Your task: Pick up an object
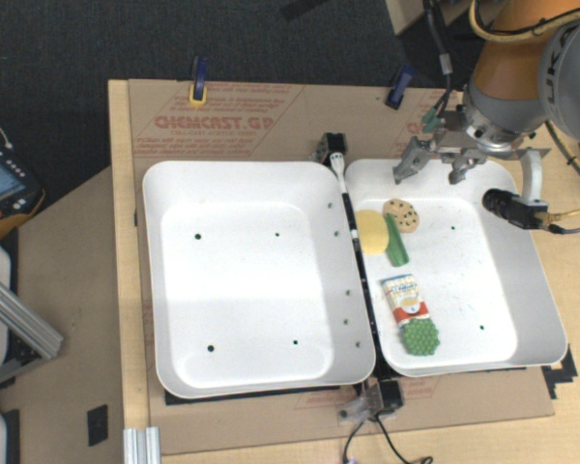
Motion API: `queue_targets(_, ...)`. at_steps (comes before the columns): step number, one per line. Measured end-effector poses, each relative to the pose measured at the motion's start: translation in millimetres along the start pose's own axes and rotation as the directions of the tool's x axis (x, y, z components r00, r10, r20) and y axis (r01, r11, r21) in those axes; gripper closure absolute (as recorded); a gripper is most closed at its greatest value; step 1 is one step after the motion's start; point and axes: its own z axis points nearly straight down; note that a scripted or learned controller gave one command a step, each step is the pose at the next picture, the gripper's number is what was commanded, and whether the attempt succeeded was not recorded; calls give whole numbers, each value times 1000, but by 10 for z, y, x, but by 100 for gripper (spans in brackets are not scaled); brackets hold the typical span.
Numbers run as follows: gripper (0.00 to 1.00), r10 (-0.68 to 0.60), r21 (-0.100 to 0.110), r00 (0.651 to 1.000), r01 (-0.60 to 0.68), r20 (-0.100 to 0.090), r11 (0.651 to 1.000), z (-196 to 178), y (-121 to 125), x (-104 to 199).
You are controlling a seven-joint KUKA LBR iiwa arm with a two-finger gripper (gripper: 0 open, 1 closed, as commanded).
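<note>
My gripper (435, 167) hangs open over the far edge of the right bin (503, 278), with nothing between its two grey fingers. Below and left of it lie a tan speckled cookie (402, 215), a yellow rounded piece (371, 231) and a green stick (395, 243) laid across them. Nearer the front of the same bin rest a small red and white carton (406, 300) and a green bumpy ball (420, 337). All of these sit along the bin's left side, apart from the gripper.
The left bin (174, 259) sits beside the right one, a black divider strip (353, 249) between them. Both stand on a cardboard sheet (232, 114) held by blue clamps. A black cable plug (510, 207) juts over the right bin's far right rim.
</note>
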Motion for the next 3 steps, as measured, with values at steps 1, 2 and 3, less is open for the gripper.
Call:
queue_targets(1, 0, 2, 9, 1000, -2, -2, 1000, 455, -496, 21)
queue_targets(2, 0, 4, 6, 1000, -4, -1, 1000, 1207, -678, -88)
queue_targets(3, 100, 2, -3, 1000, -2, 1, 1000, 1061, -655, -86)
